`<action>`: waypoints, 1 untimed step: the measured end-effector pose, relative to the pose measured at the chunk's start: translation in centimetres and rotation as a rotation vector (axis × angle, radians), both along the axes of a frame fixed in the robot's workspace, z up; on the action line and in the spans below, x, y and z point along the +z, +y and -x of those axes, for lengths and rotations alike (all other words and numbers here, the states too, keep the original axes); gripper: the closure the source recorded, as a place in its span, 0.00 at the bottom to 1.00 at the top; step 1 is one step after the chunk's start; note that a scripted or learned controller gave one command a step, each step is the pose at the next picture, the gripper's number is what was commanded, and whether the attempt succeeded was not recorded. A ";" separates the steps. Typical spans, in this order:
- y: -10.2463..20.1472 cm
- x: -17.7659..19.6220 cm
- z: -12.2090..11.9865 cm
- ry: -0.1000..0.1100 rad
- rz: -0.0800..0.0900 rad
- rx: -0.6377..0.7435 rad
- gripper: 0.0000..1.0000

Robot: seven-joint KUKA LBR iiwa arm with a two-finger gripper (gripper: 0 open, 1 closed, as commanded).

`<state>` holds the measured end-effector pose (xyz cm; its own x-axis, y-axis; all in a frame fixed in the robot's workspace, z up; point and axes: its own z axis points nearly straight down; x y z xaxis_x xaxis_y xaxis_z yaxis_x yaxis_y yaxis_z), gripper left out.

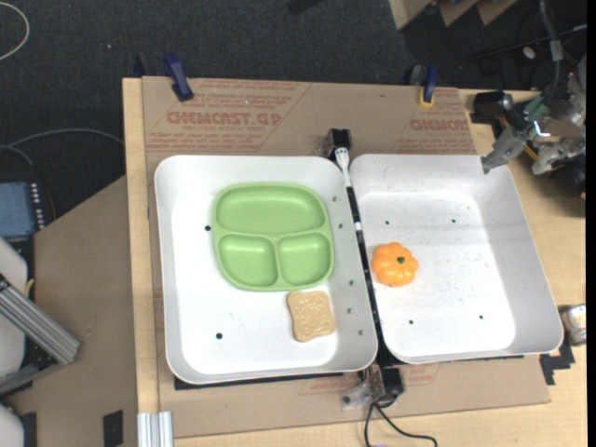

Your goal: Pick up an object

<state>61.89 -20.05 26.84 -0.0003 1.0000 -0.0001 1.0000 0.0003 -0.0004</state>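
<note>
End effector (545, 138) beyond right bin's (466, 324) far corner, finger state indiscernible.

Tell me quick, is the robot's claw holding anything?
Gripper: at the right bin's far corner, nothing between its fingers; open or shut cannot be told.

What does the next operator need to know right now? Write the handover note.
Gripper: at the far right corner of the right bin, above its rim, holding nothing that I can see; whether the fingers are open is unclear.
Pumpkin: on the right bin's floor, near its left wall.
Left bin: green tray in the middle; cracker just in front of it, apart from it.
Done: nothing picked up.
Left: choose one object, descend, grasp, lift. The pumpkin looks nearest to the gripper.
</note>
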 end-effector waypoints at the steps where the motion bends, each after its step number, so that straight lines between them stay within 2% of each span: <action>1: 2.9 15.9 1.1 -0.022 0.006 0.004 0.00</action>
<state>60.83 -17.15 42.72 -0.0046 1.0000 -0.0056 0.9998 0.0047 0.0215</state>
